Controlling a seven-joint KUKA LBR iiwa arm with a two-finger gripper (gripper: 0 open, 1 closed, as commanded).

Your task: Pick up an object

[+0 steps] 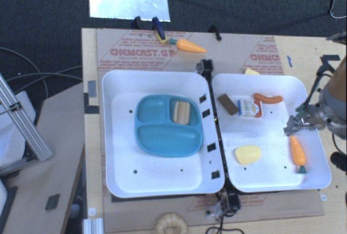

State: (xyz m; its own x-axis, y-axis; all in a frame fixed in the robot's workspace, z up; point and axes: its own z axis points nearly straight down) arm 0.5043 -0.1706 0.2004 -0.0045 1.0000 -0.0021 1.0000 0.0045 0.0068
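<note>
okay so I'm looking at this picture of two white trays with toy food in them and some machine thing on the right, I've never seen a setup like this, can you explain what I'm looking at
A single camera fixed above a bench looks down at a slant. The grey shape at the right edge is a robot arm; its small metal two-finger gripper hangs over the right shallow white bin, with nothing visibly held.

That bin holds an orange toy carrot just below the gripper, a pale yellow rounded piece, a red toy sausage, a brown block and a small white packet.

The left shallow white bin holds a blue divided plastic plate with a tan bread-like piece in one compartment. A second orange toy carrot lies on the cardboard behind the bins.
</note>
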